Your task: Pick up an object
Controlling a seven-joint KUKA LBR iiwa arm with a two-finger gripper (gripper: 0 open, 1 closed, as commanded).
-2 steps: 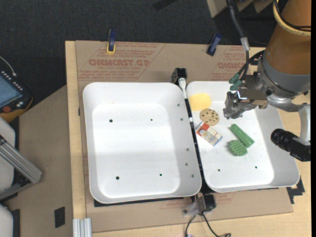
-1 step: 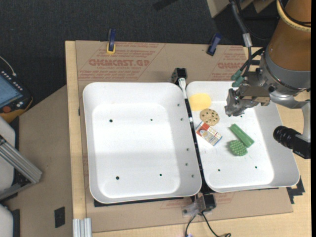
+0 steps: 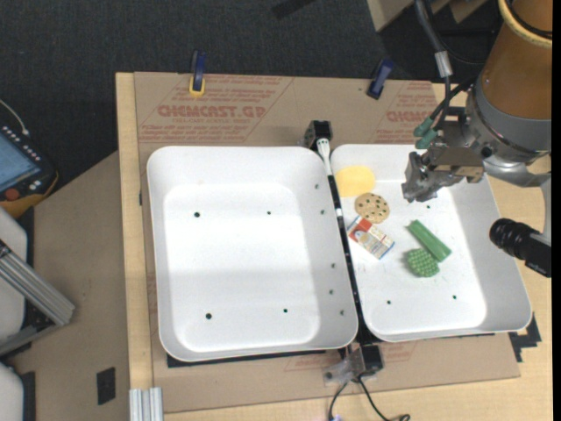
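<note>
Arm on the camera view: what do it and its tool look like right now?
The arm is a fat grey cylinder with a broad orange band above the wrist. A black cable runs down beside it, with teal fittings near the wrist. The tool is a compact grey metal block.

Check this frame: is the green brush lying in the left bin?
No, the green brush lies in the right bin, beside the small carton and the round cookie.

Grey arm [image 3: 517,130], orange band [image 3: 526,51] above wrist, black cable [image 3: 427,24], dark metal fingers [image 3: 419,189]
</note>
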